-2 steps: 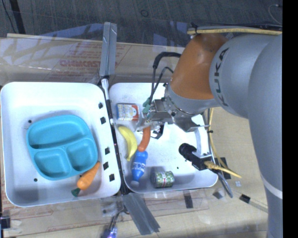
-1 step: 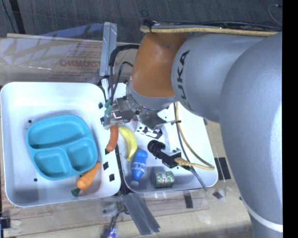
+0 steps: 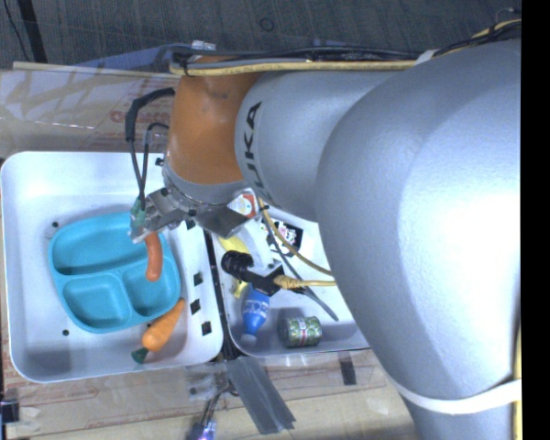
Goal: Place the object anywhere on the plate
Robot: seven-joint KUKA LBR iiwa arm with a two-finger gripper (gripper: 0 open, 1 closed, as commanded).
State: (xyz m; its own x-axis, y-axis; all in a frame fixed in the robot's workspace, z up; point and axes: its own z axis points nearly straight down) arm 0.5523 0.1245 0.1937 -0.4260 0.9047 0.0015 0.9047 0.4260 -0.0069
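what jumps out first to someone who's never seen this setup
The huge grey arm swallows the right side, its orange band above the left bin. Below it, the claw dangles an orange sausage-like object over a bright blue divided plate; a toy carrot lies alongside.

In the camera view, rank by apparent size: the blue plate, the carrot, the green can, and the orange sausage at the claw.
1. blue plate, by far largest.
2. carrot.
3. and 4. orange sausage and green can look about alike; the sausage, held higher and nearer the camera, can't be ranked.

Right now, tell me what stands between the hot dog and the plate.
Nothing visible does. The hot dog hangs from the gripper directly over the blue plate's right compartments. The carrot lies beside the plate, clear of the drop.
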